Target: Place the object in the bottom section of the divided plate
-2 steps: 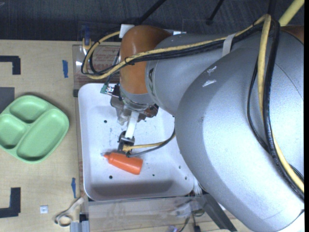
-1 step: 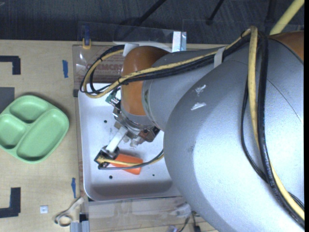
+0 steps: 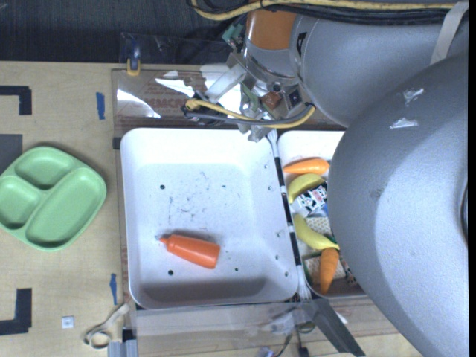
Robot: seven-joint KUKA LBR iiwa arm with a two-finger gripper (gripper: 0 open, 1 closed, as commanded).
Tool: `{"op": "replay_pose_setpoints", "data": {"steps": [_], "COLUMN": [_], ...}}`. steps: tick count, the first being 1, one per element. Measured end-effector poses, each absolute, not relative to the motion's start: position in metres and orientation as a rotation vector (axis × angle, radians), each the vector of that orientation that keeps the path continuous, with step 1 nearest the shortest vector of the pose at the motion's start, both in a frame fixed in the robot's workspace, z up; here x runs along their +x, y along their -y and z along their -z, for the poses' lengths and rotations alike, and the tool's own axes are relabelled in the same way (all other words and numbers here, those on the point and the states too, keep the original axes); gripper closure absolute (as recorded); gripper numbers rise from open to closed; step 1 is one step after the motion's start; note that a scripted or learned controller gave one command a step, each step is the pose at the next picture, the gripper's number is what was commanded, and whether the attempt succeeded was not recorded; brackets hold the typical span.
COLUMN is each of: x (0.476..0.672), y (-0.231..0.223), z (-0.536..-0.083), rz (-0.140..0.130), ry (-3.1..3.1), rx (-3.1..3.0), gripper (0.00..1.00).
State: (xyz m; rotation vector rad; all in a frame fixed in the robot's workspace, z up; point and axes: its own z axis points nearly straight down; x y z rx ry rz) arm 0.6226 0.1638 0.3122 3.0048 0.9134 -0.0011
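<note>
You will find the arm (image 3: 387,125) entering from the right and covering most of the right bin (image 3: 286,143); its orange band (image 3: 271,6) sits at the top of the view, with yellow and black cables (image 3: 223,10) looped beside it.

The gripper (image 3: 256,121) hangs over the far rim where the two bins meet; whether the claw is wide, narrow or holding anything cannot be told from this angle, since the wrist body masks it.

Note the left bin (image 3: 141,155); one orange carrot-shaped toy (image 3: 190,249) lies on its floor, near the front, on its side, thick end toward the right; it is well apart from the gripper and touches no wall.

The green divided plate (image 3: 48,197) rests on the wooden bench (image 3: 59,103), to the left of the left bin and outside both bins; you can see two small sections on its upper side and one long section on its lower right; the carrot-shaped toy is not on it.

In the visible strip of the right bin you will see an orange piece (image 3: 305,166) at the far end; a yellow-green banana (image 3: 303,187) below it; a printed card (image 3: 318,198); a yellow banana (image 3: 312,234); and a second carrot (image 3: 327,270) at the near end; these lie close together, several touching.

Blue tape marks (image 3: 100,105) sit on the bench left of the bins.
</note>
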Motion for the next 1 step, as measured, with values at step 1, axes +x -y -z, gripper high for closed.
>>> {"op": "replay_pose_setpoints", "data": {"steps": [1], "x": [0.5740], "y": [-0.2054], "z": [-0.2678], "rz": [0.002], "ry": [-0.316], "rx": [3.123], "gripper": [1.00]}}
